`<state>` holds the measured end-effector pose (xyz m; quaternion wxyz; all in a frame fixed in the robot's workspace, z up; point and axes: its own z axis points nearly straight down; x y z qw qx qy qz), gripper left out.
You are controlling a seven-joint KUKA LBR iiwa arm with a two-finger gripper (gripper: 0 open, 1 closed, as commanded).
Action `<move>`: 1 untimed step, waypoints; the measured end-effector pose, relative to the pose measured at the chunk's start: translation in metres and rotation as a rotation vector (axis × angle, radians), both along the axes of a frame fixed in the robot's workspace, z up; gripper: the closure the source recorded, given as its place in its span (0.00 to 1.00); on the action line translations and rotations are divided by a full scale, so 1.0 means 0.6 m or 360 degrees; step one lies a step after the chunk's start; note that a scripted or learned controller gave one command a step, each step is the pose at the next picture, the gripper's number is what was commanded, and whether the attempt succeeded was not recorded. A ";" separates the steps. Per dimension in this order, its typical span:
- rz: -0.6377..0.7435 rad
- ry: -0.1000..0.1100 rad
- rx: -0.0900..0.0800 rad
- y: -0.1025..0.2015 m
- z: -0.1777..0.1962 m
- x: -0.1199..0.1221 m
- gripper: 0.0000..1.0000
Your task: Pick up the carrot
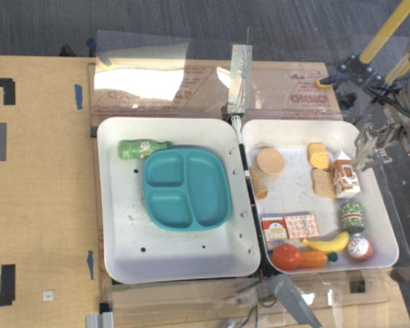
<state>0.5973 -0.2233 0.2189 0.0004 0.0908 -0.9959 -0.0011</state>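
Brown cardboard [34,203] covers the bench to the left of two shallow white bins set side by side, with clear plastic sheeting [191,80] taped behind them. In the left bin [116,251] a teal divided plate [188,188] lies near the middle, and a small green bottle [142,148] rests on its side just above the plate's upper left corner, touching or nearly touching it. The right bin [386,231] is crowded: a round tan disc [270,161] beside a tan bread-like piece [259,183] near the divider, two biscuit-coloured pieces [319,157] further right, a small white and orange carton [345,178], and below it a green and red can [352,217]. Along the near wall sits the carrot [313,260] (orange, lying flat), its one end against a red tomato [285,255] and a yellow banana [329,242] curving just above it; a flat box with red print [289,227] lies above those, and a white and red ball-like thing [359,249] sits at the banana's right end. The gripper [369,152] hangs at the right bin's right rim, near the carton and well apart from the carrot; it is too small and cluttered here to tell how it stands.
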 end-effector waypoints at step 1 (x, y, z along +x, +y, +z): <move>-0.0163 0.0001 0.0001 0.003 -0.111 -0.052 1.00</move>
